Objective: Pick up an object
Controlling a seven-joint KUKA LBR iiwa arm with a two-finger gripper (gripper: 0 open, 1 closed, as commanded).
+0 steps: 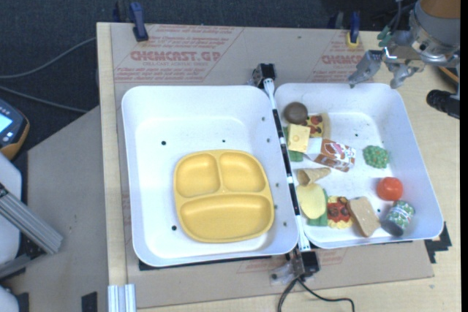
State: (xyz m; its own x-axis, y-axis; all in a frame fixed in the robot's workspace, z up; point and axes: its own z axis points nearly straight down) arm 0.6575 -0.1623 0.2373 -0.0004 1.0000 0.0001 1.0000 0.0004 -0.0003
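While we hold the pincer point(385, 69) spread and empty above the right bin's point(409, 120) far rim | nearest pick: green toy point(376, 156), below it, standing apart | tomato point(390, 188) beyond | we advise descending straight, centring fingers.

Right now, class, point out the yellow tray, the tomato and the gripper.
Yellow tray point(222, 195): camera view, on the ridge between its compartments.
Tomato point(390, 188): camera view, middle of its red skin.
Gripper point(386, 72): camera view, midway between its fingertips, above the right bin's far rim.
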